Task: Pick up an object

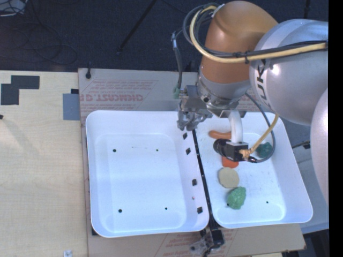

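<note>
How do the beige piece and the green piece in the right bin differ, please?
Colour: the beige piece is pale tan, the green piece bright green. Shape: the beige piece looks smooth and round, the green piece lumpy. Place: the green piece lies nearer the front rim than the beige piece. Both lie in the right bin.

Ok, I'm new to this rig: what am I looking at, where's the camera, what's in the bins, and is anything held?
The big grey and orange machine is a robot arm reaching in from the right. Its end effector, the grasping part, hangs by the far end of the divide between the left bin and the right bin. One fixed camera looks down at a slant. The right bin holds a beige disc, a green lump, a teal piece and an orange piece. I cannot tell whether anything is held.
</note>
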Motion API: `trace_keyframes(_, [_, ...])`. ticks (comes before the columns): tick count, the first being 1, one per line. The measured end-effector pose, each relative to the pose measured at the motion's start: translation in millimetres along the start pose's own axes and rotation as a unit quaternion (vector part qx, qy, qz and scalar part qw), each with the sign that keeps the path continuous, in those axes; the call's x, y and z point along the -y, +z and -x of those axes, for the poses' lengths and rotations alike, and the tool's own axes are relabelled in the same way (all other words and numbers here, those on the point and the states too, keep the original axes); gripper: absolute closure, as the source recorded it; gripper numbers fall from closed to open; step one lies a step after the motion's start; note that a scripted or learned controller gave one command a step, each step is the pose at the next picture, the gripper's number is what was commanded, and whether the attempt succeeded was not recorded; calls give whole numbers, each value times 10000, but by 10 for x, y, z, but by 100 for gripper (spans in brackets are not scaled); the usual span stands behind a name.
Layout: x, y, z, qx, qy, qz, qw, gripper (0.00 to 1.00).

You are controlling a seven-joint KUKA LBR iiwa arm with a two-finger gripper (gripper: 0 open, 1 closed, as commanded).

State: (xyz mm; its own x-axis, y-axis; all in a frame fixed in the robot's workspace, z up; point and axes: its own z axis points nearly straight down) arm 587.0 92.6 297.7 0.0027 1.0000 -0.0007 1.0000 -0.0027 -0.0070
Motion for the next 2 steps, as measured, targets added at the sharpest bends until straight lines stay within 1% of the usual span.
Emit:
trace_keyframes(1, [1163, -820, 360, -9, -6, 17, 10000, 100])
trace_keyframes(2, [1006, -1985, -118, -19, -41, 88, 10000, 100])
